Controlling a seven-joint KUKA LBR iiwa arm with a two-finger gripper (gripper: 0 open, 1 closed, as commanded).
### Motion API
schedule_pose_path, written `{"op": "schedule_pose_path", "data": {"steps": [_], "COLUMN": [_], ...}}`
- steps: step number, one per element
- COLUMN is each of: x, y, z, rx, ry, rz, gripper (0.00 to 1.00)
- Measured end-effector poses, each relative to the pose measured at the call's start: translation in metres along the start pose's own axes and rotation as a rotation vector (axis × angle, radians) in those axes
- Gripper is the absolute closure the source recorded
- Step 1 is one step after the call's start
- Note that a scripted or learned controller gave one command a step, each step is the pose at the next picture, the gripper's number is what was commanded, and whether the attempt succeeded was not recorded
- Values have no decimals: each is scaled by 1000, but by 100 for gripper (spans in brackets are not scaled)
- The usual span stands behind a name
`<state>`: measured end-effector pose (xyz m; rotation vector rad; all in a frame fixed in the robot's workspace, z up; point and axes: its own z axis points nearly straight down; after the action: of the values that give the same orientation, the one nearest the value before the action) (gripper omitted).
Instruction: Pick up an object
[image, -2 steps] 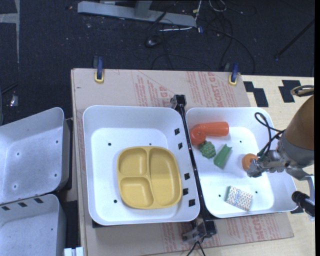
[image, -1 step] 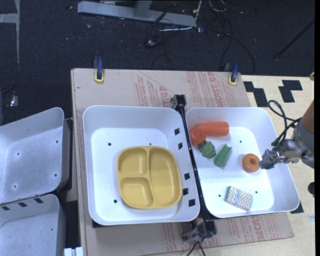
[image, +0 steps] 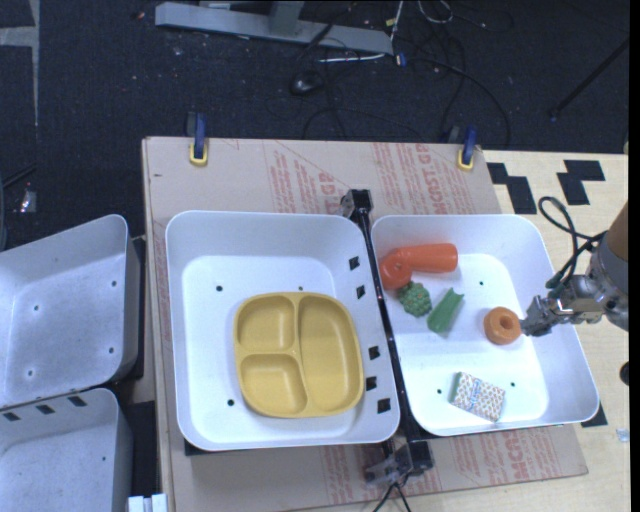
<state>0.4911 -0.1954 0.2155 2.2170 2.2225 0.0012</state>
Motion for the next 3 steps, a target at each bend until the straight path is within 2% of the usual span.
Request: {"op": "schedule_pose_path", "data": {"steps": [1, 3], "x": [51, 158], "y": [10, 31], "z": [7, -19], "rx": [2, 1], "ry": [2, 2], "rz": [-5, -5], "gripper": [100, 100]}}
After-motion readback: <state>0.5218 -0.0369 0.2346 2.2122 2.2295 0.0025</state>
